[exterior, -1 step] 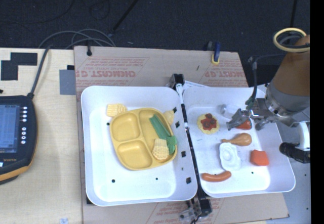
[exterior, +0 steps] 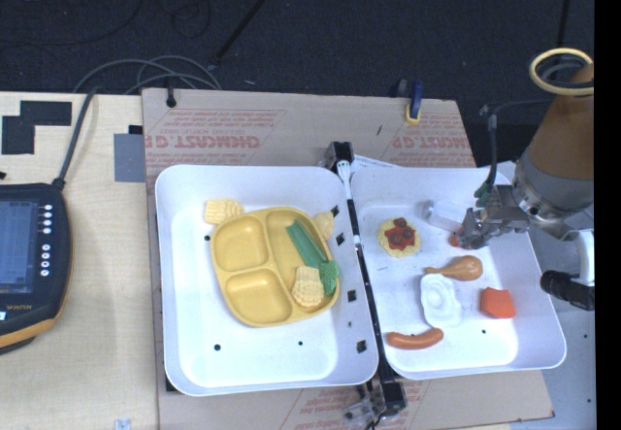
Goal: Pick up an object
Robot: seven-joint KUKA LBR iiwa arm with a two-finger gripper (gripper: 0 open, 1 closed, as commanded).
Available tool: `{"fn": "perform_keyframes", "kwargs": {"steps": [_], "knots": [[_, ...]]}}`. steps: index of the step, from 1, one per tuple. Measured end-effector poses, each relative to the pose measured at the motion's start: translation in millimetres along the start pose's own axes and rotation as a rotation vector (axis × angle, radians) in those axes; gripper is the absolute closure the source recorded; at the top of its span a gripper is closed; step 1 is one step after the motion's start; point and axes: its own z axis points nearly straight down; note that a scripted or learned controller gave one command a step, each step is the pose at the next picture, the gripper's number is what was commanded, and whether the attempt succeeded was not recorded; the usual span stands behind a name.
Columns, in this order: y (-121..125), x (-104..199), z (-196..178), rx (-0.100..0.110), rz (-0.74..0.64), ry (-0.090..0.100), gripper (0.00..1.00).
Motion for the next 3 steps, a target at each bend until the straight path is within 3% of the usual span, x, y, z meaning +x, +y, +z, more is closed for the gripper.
{"fn": "perform_keyframes", "kwargs": {"steps": [1, 2, 3], "knots": [[-49.0, 68.3, -106.3, -0.012, -0.006, 0.0, 1.0], [-81.2, 147.9, -145.6, -0.006, -0.01, 0.0, 1.0], [-80.9, 194.7, -143.1, -0.002, -0.005, -0.002, 1.0]]}}
